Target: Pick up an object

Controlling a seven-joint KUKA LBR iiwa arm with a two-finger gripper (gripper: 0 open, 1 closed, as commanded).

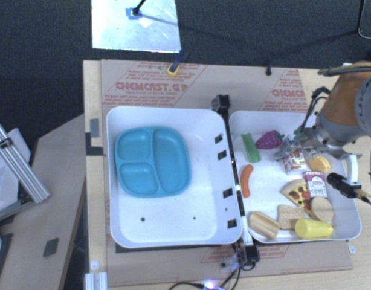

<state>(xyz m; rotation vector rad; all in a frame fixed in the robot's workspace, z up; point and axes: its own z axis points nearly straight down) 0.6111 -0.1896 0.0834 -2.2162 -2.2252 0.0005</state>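
Right bin (258, 121), right of centre: toy food scattered. Gripper (292, 150) low over the bin's upper middle, arm entering from the right edge. Fingertips sit at a small red-and-white packet (296, 161), possibly touching it; whether the jaws are open or closed, cannot tell. Purple grape bunch (268, 139) just left of the gripper, green stick (251, 147) beyond. Left bin (167, 222) holds a blue divided plate (152, 161).

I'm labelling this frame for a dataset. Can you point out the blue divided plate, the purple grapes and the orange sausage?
blue divided plate (153, 161): camera view, on its centre ridge.
purple grapes (268, 139): camera view, middle of the bunch.
orange sausage (246, 180): camera view, mid-length.
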